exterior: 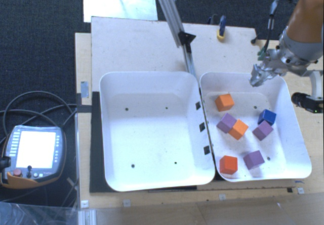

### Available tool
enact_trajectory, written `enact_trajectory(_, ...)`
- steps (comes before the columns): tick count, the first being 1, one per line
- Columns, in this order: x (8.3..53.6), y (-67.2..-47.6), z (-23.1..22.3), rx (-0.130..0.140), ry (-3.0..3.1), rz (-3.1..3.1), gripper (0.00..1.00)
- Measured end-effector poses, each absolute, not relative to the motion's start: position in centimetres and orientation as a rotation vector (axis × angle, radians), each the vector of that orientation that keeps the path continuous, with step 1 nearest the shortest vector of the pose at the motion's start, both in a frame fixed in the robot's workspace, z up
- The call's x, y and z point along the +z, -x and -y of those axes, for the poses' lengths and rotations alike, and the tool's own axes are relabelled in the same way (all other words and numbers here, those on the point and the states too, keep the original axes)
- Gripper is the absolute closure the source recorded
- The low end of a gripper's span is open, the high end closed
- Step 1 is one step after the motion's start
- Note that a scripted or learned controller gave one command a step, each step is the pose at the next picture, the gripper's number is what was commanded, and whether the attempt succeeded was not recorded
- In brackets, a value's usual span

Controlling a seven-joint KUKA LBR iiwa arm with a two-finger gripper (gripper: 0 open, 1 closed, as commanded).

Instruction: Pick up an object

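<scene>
Hovering over the far right corner of the right-hand shallow white plastic bin [298,140], the end effector [256,78] hangs at the tip of the grey arm with the orange band [304,21], reaching in from the right. Whether it is spread or pressed together I cannot tell; nothing shows between its tips.

All the candidates lie in that same bin, below and to the left of the end effector as the camera sees them. Nearest is the small orange cube [225,102] toward the far side of the bin floor, apart from the rest and so, in my judgement, the easiest to take. Farther toward the near rim sit a purple cube [226,123] touching a second orange cube [239,129], a blue cube [267,117] just beside another purple cube [262,130], then a red-orange cube [229,165] and a third purple cube [253,159] near the front wall.

The move probably calls for travel leftward and toward the near side, then a descent. The cubes have no long axis, so approach angle matters little. The left bin [109,118] on the counter [136,42] plays no part.
</scene>
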State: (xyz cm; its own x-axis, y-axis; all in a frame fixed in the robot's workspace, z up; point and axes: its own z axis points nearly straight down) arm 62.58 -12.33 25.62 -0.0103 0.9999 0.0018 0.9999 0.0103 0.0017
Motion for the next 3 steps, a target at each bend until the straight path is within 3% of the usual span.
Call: enact_trajectory(3,25.5,-62.0,-2.9,-0.005,2.209,2.233,1.0)
